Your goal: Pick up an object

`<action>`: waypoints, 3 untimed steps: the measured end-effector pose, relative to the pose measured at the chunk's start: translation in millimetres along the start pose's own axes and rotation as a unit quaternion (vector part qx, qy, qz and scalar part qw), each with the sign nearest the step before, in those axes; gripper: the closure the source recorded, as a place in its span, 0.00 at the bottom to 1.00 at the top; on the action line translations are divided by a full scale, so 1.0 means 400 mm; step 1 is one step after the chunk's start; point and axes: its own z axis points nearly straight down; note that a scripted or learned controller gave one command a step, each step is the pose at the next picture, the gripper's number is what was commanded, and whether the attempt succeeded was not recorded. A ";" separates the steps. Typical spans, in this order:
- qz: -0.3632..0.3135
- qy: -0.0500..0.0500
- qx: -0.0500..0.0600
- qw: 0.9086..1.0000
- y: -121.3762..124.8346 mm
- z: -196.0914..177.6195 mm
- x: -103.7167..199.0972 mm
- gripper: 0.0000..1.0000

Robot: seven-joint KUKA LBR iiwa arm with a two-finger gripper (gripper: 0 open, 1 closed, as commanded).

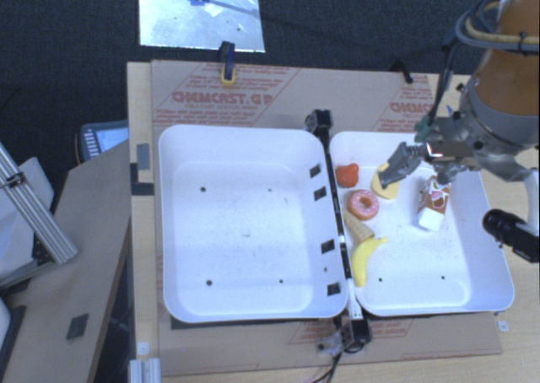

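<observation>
In the right bin (pixel 489 288), toward 12 o'clock, the gripper (pixel 413 162) hung spread over a yellow piece (pixel 387 186), gripping nothing. You would have done best to centre over one item and descend straight. Counted: one yellow piece, one red piece (pixel 347 175), one doughnut (pixel 364 203), one cone (pixel 359 229), one banana (pixel 364 260), one carton (pixel 433 207) at 3 o'clock.

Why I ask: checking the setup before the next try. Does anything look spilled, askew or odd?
Nothing stands out. The banana, donut, red piece and small carton all lie inside the right bin.
</observation>
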 end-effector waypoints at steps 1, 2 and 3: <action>0.005 -0.001 0.011 1.000 -0.013 0.533 0.052 0.00; 0.006 -0.001 0.002 1.000 -0.002 0.486 0.049 1.00; 0.007 -0.001 0.000 1.000 0.001 0.460 0.049 1.00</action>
